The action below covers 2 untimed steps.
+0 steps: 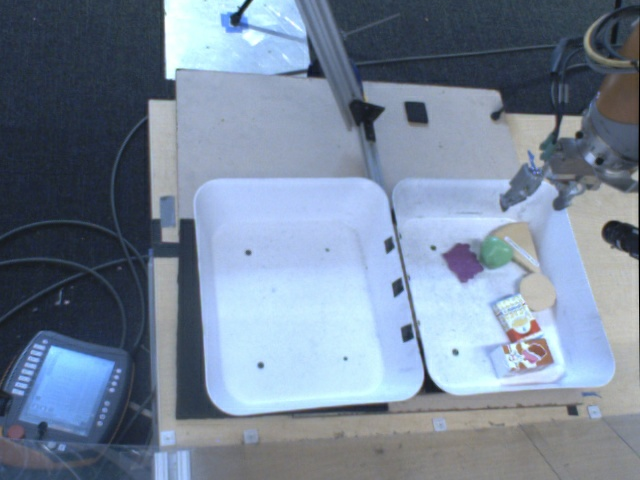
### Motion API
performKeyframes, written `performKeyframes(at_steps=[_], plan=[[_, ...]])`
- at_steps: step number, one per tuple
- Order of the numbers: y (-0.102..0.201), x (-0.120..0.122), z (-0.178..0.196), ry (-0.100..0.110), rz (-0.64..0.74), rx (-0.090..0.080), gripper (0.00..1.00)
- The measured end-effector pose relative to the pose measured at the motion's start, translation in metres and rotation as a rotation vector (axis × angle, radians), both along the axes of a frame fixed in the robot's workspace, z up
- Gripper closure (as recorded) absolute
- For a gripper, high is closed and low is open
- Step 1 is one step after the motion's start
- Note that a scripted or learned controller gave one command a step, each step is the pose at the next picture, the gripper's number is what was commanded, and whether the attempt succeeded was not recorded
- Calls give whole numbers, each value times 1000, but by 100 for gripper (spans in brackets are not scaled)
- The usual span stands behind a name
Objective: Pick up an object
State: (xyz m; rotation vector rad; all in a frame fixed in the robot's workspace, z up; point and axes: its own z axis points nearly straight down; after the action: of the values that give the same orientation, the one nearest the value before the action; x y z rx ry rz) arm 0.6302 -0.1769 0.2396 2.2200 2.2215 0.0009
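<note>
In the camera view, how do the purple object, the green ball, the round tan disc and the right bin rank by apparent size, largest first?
1. right bin, by far the largest.
2. purple object.
3 and 4. green ball and round tan disc look about equal, so I do not rank them.

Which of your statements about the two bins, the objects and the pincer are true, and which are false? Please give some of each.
1. The purple object lies in the right bin. True.
2. The green ball lies in the left bin. False: it lies in the right bin.
3. The pincer holds the green ball. False: nothing is between its open fingers.
4. Two red and white packets lie near the right bin's front corner. True.
</note>
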Motion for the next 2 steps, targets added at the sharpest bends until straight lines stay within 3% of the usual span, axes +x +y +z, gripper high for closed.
performKeyframes(at_steps=[1, 2], plan=[[54, 13, -68, 5, 3, 2, 0], [81, -32, 50, -9, 2, 0, 0]])
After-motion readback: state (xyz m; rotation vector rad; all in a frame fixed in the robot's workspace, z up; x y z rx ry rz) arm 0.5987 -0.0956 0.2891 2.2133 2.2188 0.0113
